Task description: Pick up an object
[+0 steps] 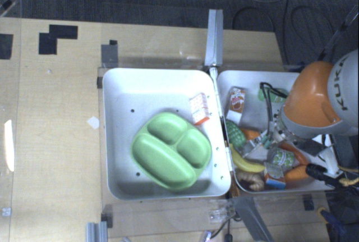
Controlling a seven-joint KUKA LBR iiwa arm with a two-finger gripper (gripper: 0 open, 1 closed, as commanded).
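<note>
Here, pincer (273,138) low in cluttered right bin (252,79), grip state unclear, green tray (171,150) left.

You look down from one fixed camera above the desk (56,123), tilted slightly, far enough to take in both white bins (112,123) side by side. The desk's far edge runs along the top; the arm (314,100) enters from the right.

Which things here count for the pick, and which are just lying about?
In play: gripper low in the cluttered right white bin; yellow banana, orange carrot, small red-and-white carton.

Lying about: green three-compartment plate and small orange-and-white packet, left white bin.
</note>
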